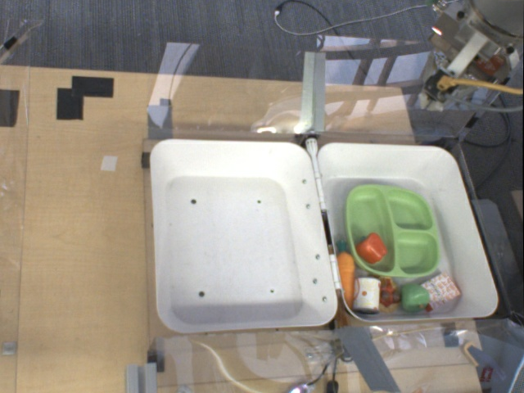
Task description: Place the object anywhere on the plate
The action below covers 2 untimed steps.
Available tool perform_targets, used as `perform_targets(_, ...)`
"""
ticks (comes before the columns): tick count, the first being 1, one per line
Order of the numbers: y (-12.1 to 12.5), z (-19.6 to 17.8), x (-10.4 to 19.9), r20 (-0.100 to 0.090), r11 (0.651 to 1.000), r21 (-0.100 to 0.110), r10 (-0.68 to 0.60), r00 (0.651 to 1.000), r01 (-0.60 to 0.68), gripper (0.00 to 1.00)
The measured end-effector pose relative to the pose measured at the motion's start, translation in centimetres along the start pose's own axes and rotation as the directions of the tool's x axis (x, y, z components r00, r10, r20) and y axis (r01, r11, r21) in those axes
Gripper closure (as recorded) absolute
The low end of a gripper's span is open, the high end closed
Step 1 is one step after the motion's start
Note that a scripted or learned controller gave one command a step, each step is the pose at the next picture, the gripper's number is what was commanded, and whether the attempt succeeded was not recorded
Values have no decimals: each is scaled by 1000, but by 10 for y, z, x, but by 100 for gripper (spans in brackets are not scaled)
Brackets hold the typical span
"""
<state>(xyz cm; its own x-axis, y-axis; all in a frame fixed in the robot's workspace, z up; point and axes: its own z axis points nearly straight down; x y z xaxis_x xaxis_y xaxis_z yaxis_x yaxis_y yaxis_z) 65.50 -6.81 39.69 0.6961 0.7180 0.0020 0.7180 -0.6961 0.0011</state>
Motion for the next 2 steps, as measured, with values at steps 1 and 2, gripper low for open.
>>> perform_targets(1, -20, -39, 32, -1, 990, -1, 141, 990, -141, 100)
perform_targets(2, -27, 34, 38, -1, 917, 1, 398, 917, -398, 100)
